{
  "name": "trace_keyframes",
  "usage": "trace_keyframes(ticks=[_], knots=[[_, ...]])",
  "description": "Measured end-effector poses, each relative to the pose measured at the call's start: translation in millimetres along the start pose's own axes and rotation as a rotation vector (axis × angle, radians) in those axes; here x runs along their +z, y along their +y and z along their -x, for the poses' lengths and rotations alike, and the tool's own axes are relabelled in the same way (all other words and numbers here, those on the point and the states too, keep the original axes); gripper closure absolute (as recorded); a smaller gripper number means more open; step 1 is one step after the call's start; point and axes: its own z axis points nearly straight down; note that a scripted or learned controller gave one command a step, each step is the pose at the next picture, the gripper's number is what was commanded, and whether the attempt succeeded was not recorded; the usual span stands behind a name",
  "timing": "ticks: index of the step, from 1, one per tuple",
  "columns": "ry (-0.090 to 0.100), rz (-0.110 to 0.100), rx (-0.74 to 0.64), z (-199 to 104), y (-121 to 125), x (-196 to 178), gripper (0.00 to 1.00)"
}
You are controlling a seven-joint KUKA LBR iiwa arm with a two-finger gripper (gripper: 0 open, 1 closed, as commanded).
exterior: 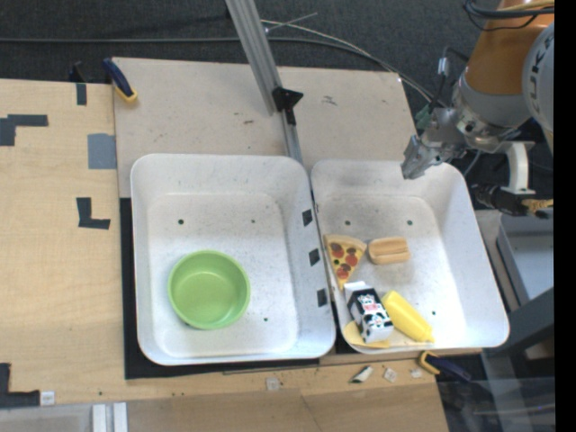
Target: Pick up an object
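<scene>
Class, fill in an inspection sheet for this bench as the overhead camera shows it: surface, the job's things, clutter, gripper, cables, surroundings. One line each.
Surface: two shallow white bins side by side, the left bin and the right bin, both speckled with dark marks.
Job's things: green bowl in the left bin; pizza slice, bread roll, black-and-white carton and yellow banana-like piece in the right bin.
Clutter: small scraps on the bench in front of the right bin.
Gripper: gripper over the right bin's far edge, no object between its fingers.
Cables: thin cables across the far board.
Surroundings: metal pole, yellow-and-blue clamp, grey tape marks.
</scene>
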Motion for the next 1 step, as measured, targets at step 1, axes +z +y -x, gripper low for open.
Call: trace_keyframes(ticks=[1], knots=[[0.0, 0.0, 0.0, 0.0, 0.0, 0.0, 0.0]])
